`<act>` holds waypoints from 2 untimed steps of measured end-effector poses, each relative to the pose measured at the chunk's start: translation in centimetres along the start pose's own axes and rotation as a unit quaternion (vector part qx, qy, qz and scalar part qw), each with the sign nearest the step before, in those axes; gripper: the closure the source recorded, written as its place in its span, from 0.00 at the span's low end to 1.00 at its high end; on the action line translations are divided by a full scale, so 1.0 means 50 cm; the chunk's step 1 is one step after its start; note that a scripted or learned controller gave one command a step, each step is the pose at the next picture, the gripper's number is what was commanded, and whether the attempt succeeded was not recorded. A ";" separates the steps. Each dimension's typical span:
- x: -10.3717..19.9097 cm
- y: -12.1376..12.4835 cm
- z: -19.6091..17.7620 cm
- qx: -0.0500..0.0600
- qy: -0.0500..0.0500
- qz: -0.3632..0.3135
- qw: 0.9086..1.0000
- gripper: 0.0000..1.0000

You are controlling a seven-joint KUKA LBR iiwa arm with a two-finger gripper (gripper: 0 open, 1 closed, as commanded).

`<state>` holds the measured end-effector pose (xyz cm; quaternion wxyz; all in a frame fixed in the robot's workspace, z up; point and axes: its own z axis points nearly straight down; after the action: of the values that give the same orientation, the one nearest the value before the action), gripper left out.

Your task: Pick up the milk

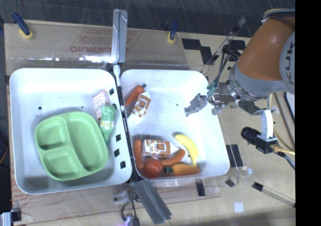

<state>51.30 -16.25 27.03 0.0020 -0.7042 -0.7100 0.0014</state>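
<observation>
So here we've got the two shallow white bins side by side, and the grey arm with the orange band (266, 52) reaches in from the right. Its two-finger gripper (194, 105) hangs over the right side of the right-hand white bin (213, 135), above bare bin floor with nothing in it as far as we can see. Honestly, we can't tell if the claw is apart or together from this angle, it's just a dark blur.

The milk: there's a small white-and-orange carton (142, 105) lying tilted near the bin's left wall, just beside a long orange carrot-like piece (133, 94). It sits well apart from the gripper. A second white-and-orange carton (156, 147) lies lower down in the same bin, packed in with a yellow banana (187, 147), a red tomato (152, 167) and a couple of orange-red veggie-looking pieces (183, 169). We can't say which carton is the milk.

The left-hand white bin (30, 82) holds a green three-compartment plastic plate (70, 145), plus a small pinkish carton (100, 101) and a green bottle-shaped item (107, 121) by the plate's upper right edge.
</observation>
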 end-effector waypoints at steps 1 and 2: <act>0.000 0.002 -0.018 0.001 0.000 -0.003 1.000 1.00; 0.085 -0.071 -0.056 -0.001 0.000 -0.062 0.998 1.00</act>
<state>47.71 -12.04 29.87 0.0012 -0.6587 -0.7524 0.0008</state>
